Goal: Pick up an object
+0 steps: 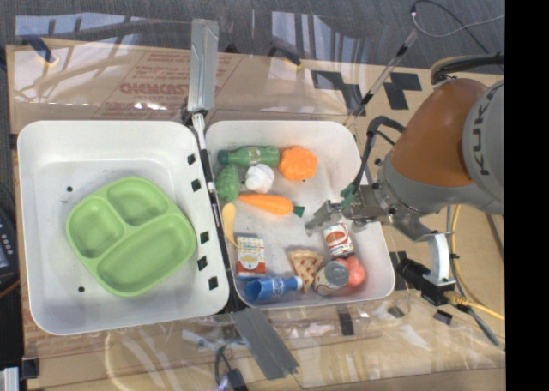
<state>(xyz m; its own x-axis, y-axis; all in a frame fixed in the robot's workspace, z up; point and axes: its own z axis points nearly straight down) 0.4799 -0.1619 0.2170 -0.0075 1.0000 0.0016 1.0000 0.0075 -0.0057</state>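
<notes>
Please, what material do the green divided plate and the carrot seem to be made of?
The green divided plate looks like moulded plastic with a matte finish: even colour, rounded compartment edges, soft highlights. The carrot is probably a plastic toy, smooth and slightly glossy, with uniform orange colour; rubber cannot be excluded.

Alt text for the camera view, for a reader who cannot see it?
The arm's tool hangs over the right bin beside a small jar, among toy food including a carrot. A green divided plate lies in the left bin.
</notes>
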